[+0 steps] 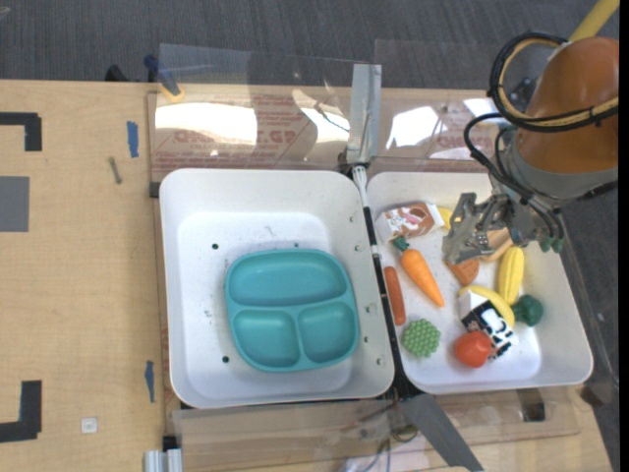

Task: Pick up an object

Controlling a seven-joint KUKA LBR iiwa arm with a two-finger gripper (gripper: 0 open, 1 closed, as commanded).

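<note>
The arm reaches in from the right, its pincer (470,247) low over the right bin (565,362), grip state I cannot tell. Left bin (187,205) holds a teal tray (292,308); right bin holds a carrot (423,275), banana (510,271), tomato (472,349)

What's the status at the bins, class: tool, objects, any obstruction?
Tool low in right bin, among toy food. Carrot and banana flank it. Nothing seen held. Teal tray in left bin.

Arm (570,96) cut off top right.
</note>
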